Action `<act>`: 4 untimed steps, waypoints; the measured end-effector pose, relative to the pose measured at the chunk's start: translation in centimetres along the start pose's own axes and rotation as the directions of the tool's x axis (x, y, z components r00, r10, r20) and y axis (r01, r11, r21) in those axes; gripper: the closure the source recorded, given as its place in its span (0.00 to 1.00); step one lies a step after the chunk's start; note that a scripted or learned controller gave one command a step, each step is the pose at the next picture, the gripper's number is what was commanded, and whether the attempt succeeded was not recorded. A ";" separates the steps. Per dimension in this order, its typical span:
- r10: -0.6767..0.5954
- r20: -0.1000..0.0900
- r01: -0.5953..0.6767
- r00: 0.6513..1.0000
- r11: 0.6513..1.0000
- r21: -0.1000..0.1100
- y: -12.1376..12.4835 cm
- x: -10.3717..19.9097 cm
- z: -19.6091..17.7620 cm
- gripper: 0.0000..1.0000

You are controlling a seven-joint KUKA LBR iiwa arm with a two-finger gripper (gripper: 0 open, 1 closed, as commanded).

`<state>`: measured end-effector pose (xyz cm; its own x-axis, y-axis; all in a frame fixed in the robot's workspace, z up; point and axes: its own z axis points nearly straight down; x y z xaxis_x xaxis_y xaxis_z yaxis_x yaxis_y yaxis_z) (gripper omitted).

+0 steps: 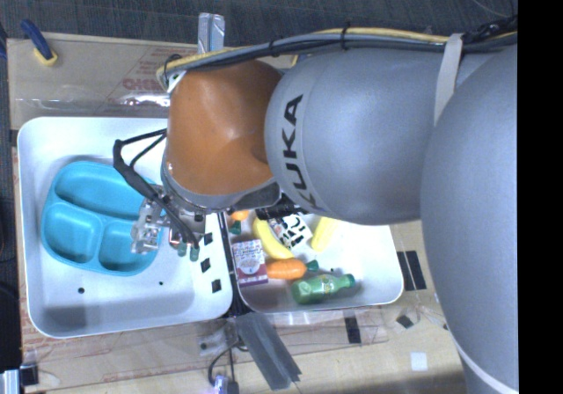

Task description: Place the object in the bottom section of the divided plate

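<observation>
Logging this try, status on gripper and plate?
Gripper over right edge of blue divided plate in left bin; nothing seen held. Toy items, green bottle and carrot, in right bin. Arm hides much.

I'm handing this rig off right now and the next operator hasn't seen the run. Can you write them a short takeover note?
Gripper: over the left bin, at the right edge of the blue divided plate. Whether its jaws hold anything is unclear.
Plate: in the left bin, its sections look bare.
Candidate objects in the right bin: green bottle, carrot, banana, small red carton.
Done: nothing visibly placed.
Left: get an object into the plate's bottom section; check the grasp first.
</observation>
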<state>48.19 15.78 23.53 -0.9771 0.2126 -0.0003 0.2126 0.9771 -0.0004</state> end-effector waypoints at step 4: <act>0.024 0.000 -0.024 1.000 1.000 0.000 3.5 0.9 1.5 1.00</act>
<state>48.04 19.41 22.01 -0.9716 0.2365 -0.0002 0.2365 0.9716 -0.0004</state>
